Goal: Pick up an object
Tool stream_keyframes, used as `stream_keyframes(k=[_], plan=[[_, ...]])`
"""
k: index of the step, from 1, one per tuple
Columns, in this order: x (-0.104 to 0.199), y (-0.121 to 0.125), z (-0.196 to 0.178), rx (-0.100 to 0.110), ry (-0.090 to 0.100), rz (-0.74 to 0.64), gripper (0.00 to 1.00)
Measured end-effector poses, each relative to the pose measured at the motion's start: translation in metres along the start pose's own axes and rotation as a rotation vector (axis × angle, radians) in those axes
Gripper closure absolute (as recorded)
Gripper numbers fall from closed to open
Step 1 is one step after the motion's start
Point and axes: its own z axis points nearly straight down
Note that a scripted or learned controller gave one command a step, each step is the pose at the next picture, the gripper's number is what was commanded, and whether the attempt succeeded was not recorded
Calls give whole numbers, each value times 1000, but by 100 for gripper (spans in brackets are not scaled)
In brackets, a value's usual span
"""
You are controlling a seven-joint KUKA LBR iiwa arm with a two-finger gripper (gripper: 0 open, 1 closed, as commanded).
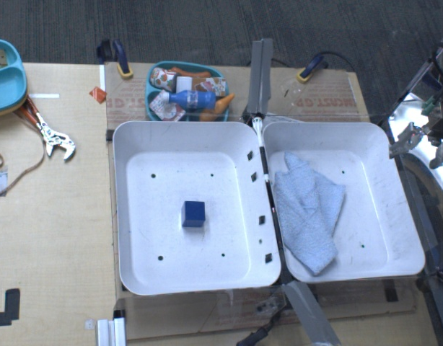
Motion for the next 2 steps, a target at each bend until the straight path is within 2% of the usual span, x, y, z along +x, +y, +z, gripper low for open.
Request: stream_keyframes(k=[1,2], plan=[[15,-9,-21,0,0,288,0],[69,-93,83,3,0,254,0]])
